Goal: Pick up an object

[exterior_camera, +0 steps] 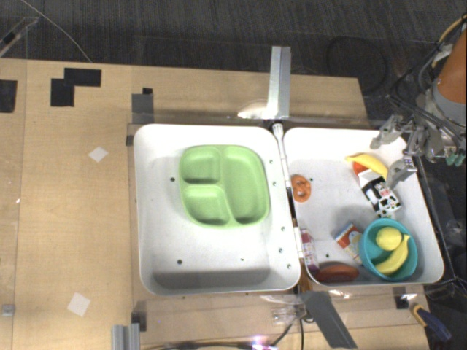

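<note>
My gripper hangs over the far right part of the right bin, open, with nothing between its fingers. Just left of it lies a yellow banana-shaped toy on an orange-red box. A black and white object sits right below them. Nearer the front, a teal bowl holds a yellow piece. An orange ring-like item lies near the bin's left wall. A small red and blue box and a dark red oval lie at the front.
The left bin holds a green divided plate. A small bottle-like item lies along the right bin's left wall. A metal post stands behind the divider. The arm and its cables fill the far right.
</note>
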Robot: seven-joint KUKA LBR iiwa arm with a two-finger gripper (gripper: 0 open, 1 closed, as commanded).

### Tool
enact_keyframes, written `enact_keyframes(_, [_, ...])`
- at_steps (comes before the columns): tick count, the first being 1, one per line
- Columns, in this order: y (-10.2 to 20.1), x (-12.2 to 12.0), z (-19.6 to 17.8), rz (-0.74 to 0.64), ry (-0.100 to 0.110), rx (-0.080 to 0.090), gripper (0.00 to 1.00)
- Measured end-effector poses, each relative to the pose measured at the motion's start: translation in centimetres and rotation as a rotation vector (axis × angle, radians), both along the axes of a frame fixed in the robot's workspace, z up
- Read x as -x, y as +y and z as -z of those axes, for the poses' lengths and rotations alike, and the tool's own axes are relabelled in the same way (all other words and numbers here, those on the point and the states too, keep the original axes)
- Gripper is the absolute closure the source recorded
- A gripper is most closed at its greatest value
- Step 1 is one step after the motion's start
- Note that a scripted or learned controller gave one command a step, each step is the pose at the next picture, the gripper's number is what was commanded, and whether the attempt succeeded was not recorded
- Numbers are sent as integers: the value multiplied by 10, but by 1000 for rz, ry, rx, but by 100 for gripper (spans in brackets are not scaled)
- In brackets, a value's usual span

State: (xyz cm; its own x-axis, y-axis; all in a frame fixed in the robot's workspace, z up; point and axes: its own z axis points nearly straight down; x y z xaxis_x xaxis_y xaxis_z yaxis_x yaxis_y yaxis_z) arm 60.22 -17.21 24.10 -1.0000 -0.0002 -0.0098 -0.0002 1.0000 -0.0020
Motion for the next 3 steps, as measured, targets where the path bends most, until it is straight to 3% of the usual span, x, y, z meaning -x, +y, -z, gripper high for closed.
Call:
enact_keyframes(1, [-5,-27,112,-74,11,-4,0])
enact_keyframes(2, [-33,-6,153,20,-3,0,0])
enact_keyframes(3, [-30,36,150,120,-14,-2,0])
